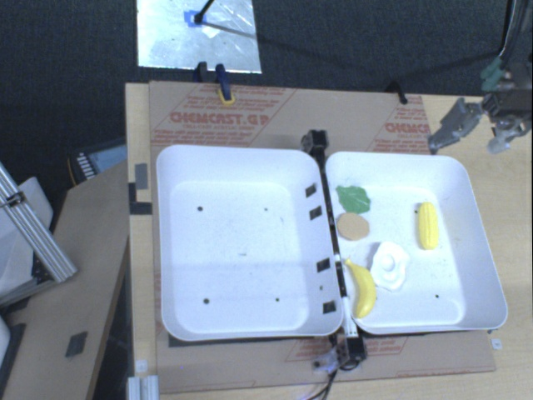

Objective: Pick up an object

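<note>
Gripper (476,132), fingers spread and empty, hovers at upper right, well above the corn cob (428,225) in the right bin (479,248).

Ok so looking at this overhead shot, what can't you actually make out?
- Gripper: blurred at the camera view's right edge, so open or shut is unreadable.
- Arm: cut off by that same edge.
- Banana: its lower end lies against the right bin wall by the divider; contact unclear.
- Fried egg and banana: touching or just adjacent, too small to tell.
</note>
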Tool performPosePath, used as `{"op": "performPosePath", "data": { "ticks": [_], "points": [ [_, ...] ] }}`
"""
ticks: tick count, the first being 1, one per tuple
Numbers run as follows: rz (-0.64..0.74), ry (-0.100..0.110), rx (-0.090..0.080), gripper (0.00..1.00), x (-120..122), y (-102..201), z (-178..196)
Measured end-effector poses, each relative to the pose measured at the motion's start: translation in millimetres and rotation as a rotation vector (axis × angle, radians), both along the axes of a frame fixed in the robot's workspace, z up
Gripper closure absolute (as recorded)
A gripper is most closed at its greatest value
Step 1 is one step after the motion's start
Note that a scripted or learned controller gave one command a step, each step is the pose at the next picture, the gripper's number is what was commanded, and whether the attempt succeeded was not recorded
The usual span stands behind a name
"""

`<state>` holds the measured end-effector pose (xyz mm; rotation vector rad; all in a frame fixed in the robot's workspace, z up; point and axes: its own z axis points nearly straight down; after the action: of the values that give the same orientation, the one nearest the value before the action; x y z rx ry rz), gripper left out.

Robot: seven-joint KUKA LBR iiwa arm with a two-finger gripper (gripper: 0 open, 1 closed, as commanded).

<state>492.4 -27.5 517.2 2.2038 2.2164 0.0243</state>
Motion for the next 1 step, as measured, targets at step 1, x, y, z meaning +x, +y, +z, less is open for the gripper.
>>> {"op": "performPosePath", "data": {
  "ticks": [1],
  "points": [
    [-0.001,0.019,0.000,0.00,-0.5,0.4,-8.8]
  ]
}}
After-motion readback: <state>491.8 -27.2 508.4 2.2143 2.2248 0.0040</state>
